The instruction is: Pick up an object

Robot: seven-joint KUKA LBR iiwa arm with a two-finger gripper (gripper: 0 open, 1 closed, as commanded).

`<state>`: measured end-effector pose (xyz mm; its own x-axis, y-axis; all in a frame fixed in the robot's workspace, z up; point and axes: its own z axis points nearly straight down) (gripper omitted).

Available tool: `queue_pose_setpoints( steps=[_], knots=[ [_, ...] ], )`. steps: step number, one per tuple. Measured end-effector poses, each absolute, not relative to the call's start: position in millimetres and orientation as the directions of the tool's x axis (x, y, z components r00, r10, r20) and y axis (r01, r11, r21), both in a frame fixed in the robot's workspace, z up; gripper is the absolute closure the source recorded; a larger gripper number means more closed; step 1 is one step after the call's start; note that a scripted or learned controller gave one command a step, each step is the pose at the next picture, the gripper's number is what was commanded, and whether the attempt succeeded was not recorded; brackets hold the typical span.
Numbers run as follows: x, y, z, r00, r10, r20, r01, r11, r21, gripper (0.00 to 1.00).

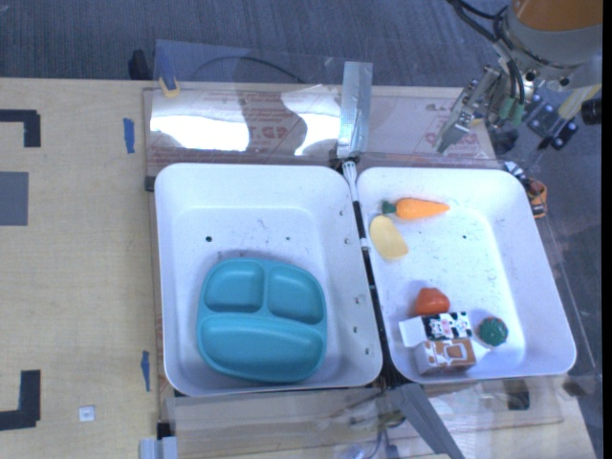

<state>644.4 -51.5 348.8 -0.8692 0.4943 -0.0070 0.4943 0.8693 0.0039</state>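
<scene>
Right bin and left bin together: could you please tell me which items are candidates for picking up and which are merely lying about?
Candidates, right bin:
toy carrot
yellow piece
red-orange piece
small carton
green ball

Lying about:
teal divided plate, left bin
blue tape on bench

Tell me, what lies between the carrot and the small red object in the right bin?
In the camera view, only bare white bin floor lies between the carrot and the red object; the yellow piece sits off to the left.

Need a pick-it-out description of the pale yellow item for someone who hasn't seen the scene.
Look in the right bin, at its far left side by the divider. The pale yellow piece lies just below the carrot. It is the one flat, plain yellow oval; its neighbour is orange and pointed.
</scene>
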Motion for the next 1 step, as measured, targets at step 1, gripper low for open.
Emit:
queue_pose_setpoints(
  steps=[1],
  knots=[
    [628.9,28.0,337.4,-0.832,0.555,0.000,0.555,0.832,0.002,1.00]
  ],
)
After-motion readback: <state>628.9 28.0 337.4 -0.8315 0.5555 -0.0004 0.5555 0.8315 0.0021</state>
